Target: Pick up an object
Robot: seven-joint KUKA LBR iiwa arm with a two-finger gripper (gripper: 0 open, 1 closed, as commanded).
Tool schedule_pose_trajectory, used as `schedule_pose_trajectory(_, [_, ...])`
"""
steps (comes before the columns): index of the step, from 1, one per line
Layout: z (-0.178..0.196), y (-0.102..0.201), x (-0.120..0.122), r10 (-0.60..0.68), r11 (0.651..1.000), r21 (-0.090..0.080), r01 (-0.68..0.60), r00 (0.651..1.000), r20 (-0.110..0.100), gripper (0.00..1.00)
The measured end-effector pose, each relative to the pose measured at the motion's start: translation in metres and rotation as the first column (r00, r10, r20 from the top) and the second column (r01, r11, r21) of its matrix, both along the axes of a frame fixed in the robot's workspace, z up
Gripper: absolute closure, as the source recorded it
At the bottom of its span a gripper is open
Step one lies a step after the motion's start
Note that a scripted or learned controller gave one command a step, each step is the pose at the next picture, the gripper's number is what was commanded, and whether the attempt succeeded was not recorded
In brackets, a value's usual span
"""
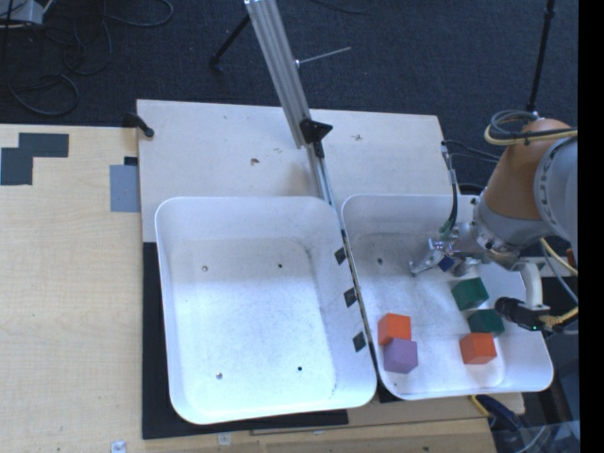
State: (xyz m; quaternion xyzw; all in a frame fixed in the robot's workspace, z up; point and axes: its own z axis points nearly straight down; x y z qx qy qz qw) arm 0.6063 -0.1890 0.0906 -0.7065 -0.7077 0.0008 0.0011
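the arm (528, 182) comes in from the right and bends down over the right bin (396, 217), its orange band sitting above the wrist near that bin's far right corner. the gripper (436, 256) hangs low inside the right bin, roughly midway along its right half and closer to the far wall than to the near rim; whether the claw is wide, narrow or closed on anything, i cannot tell, since the metal parts blur together there. a small dark blue piece (462, 264) shows just beside the gripper on its right, too small to say more about it. five blocks lie in the near half of the same bin. a green block (469, 293) sits just near of the gripper, toward the right wall, and a darker green block (486, 322) lies just beyond it toward the near right corner, the two close together. an orange block (478, 348) rests by the near right corner. toward the left wall of this bin, another orange block (394, 328) touches a purple block (400, 355), the purple one nearer the near rim. the left bin (189, 217) stands beside it, their rims meeting along the middle.
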Motion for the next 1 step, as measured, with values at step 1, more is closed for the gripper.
schedule_pose_trajectory(1, [0.0382,-0.0047,0.0429,0.000,1.000,-0.002,0.000,1.000,0.007,0.00])
